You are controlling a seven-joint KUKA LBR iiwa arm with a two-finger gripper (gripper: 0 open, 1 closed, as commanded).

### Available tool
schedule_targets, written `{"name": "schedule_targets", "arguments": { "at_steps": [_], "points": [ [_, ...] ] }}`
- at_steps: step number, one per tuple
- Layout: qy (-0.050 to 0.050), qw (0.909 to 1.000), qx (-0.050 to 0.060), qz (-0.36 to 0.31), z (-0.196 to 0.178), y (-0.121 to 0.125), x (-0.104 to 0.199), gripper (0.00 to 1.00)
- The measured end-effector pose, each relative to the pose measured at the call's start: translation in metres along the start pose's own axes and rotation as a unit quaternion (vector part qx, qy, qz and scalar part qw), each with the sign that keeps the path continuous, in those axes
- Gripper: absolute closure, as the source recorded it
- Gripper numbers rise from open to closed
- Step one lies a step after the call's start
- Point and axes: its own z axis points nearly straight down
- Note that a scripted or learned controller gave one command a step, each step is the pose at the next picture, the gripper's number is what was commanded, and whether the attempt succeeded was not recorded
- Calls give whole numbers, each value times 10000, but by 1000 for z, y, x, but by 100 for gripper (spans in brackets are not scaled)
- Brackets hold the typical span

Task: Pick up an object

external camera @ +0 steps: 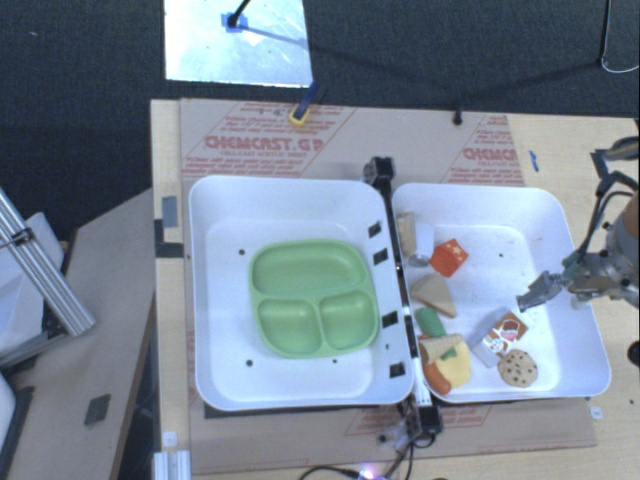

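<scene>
My gripper (pixel 535 293) over the right bin (pixel 560 208), finger state impossible to tell.
Below it to the left lie a small red-and-white packet (pixel 503 332) and a cookie (pixel 517 369), untouched.

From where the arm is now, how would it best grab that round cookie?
The cookie lies flat near the right bin's front edge. It is best taken from straight above, fingers closing across its round rim. Its right side looks free; a small carton sits close on its upper left.
</scene>
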Motion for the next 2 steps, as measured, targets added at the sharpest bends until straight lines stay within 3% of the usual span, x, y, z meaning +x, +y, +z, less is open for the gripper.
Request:
{"name": "schedule_targets", "arguments": {
  "at_steps": [1,2],
  "points": [
    [-16,10000,-61,-21,-6,3,1,0],
    [-7,10000,-39,-8,55,0,-5,0]
  ]
}}
